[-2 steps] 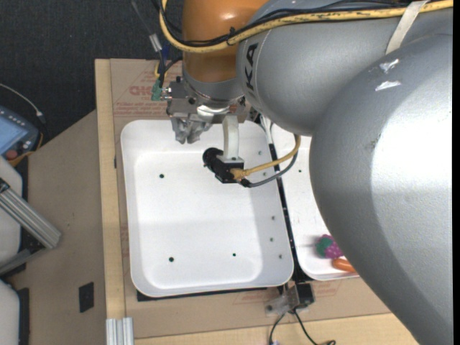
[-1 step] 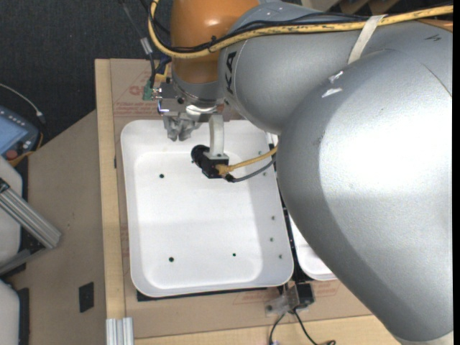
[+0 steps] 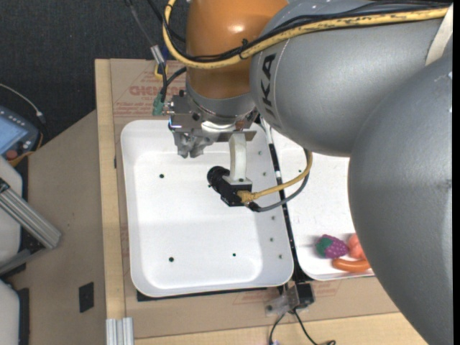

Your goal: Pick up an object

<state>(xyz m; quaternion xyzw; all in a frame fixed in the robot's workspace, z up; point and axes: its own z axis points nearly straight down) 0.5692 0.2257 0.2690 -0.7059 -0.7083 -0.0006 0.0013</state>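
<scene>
Toys [image 3: 339,253] far right of gripper [image 3: 191,146]

The arm [image 3: 345,77] is grey with a glossy orange band [image 3: 226,31] and a yellow cable [image 3: 287,185]. Both bins are white, the left bin [image 3: 187,257] speckled with small dark dots. The right bin [image 3: 316,264] holds a purple toy [image 3: 331,246] and orange toys [image 3: 350,263]. The desk [image 3: 108,192] is brown cardboard.

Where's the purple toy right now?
The purple toy lies in the right bin, near its front-left corner, touching the orange toys beside it and close under the arm.
</scene>
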